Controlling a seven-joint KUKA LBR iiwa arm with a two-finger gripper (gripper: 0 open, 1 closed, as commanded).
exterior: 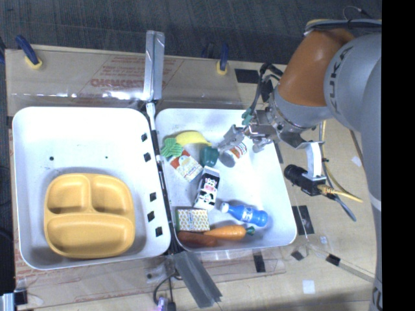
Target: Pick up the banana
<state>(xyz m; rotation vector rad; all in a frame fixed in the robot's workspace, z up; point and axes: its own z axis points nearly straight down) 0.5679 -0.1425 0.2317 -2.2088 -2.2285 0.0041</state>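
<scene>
Nearest the camera, a carrot [224,232] is lying lengthwise along the near wall of the right bin [275,173], with a darker brown piece at its left end. A small tan box [192,219] is sitting just behind it at the left, touching. A blue and white bottle [245,214] is lying on its side just behind the carrot, cap pointing left.

Mid-bin: a black and white carton [207,191] is standing tilted, and a red and white packet [186,166] is lying just beyond it to the left. A teal cup [209,156] is sitting next to the packet.

The banana [189,138] is lying in the far-left part of the right bin, near the divider. It is showing as a short, plump, pale yellow curve, partly covered on its near-left side by a green leafy item [172,148] that is touching it.

The gripper [241,138] is hanging over the far-right part of the same bin, right of the banana and apart from it. A small can with a red and white label [234,153] is sitting right at its tip. Can't tell how wide the fingers are standing, or whether they're gripping anything.

The left bin [26,167] is holding a yellow divided tray [89,214] in its near half.
</scene>
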